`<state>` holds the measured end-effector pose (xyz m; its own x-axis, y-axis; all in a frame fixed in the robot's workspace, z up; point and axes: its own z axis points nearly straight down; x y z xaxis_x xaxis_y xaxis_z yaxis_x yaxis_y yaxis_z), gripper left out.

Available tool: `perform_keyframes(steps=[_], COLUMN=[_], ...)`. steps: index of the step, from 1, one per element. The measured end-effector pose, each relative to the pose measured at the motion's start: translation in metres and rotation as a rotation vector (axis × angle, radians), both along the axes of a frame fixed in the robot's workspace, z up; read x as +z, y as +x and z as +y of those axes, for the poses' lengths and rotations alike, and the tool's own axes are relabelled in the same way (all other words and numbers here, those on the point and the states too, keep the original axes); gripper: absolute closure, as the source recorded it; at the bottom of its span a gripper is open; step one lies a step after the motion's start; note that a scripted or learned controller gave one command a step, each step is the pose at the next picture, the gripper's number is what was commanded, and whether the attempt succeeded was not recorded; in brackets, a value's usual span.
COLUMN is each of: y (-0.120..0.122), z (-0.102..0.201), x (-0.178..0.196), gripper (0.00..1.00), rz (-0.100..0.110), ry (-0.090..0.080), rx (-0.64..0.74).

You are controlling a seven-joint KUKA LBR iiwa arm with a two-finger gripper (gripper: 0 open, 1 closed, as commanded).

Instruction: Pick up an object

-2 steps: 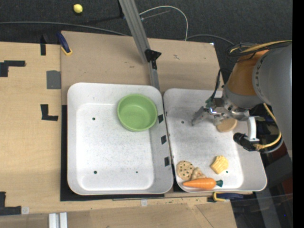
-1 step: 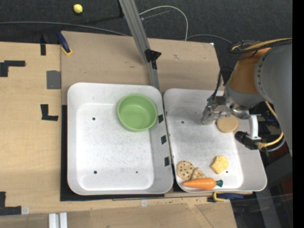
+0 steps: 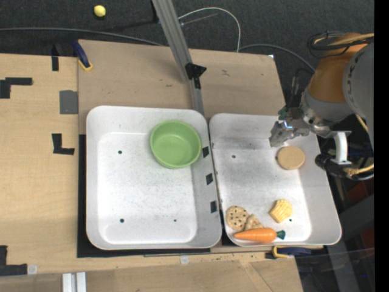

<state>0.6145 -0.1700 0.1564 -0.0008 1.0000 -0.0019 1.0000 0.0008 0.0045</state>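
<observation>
The hand [image 3: 283,133] hangs just above the tan disc [image 3: 291,158]; its spread I cannot tell. That disc looks light, stiff and flat; pinch its edges.

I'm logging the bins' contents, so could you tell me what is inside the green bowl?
The green bowl in the left bin shows only its own green interior, with nothing in it. Whatever lies under the bowl is covered.

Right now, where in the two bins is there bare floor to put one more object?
Left bin: all floor below and left of the green bowl. Right bin: its middle and left part. Crowded: its near edge, with cracker, carrot, yellow piece; gripper above the tan disc.
</observation>
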Motion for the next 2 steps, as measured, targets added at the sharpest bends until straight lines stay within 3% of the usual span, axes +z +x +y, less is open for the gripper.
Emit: perform_keyframes(steps=[2], y=[0.002], z=[-0.004], x=[0.076], gripper=[1.00], rz=[0.002], ry=[0.001], rx=[0.000])
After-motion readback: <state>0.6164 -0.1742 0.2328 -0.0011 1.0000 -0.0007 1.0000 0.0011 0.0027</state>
